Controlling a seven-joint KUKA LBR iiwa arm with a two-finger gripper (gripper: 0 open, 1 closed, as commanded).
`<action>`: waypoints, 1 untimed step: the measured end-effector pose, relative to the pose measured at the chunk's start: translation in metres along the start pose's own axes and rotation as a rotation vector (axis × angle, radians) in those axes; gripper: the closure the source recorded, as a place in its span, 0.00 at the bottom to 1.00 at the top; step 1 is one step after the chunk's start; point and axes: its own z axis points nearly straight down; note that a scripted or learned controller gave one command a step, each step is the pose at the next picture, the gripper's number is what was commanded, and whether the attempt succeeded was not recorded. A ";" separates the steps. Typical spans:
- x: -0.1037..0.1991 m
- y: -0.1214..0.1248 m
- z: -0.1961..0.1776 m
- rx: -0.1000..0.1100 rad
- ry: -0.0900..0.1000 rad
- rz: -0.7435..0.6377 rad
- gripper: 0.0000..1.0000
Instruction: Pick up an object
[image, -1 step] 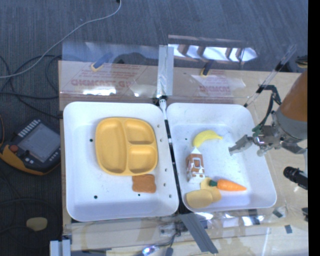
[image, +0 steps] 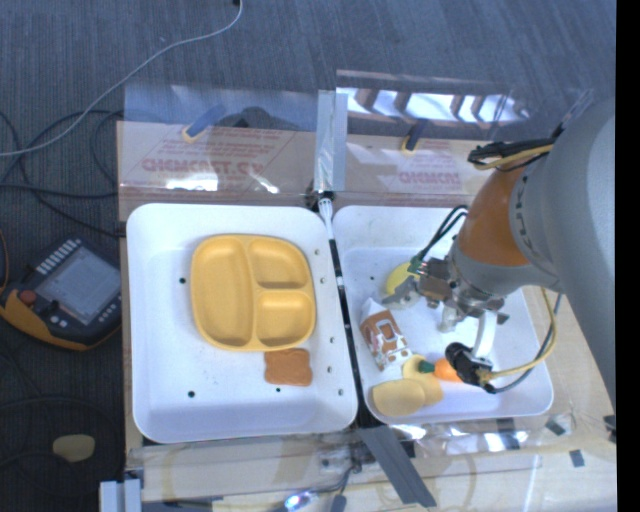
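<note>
We see the gripper (image: 462, 322) low in the right bin (image: 520, 400) (grip state unclear), beside a brown-and-white toy (image: 384, 338); a yellow toy (image: 405, 396) crowds the front rim.

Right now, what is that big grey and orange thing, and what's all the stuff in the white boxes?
That is a robot arm, reaching in from the right. The camera hangs above the bench and looks down at a slant. Its job is to pick something up with its claw, which sits low over the right bin. I cannot tell if the claw is holding anything. That bin holds a small brown and white packet, a pale yellow toy, something orange and a yellow-green thing. The left bin holds a yellow divided plate and a brown toast-like piece.
</note>
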 end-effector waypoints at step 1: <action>-0.080 0.031 0.003 -0.006 0.012 -0.150 0.00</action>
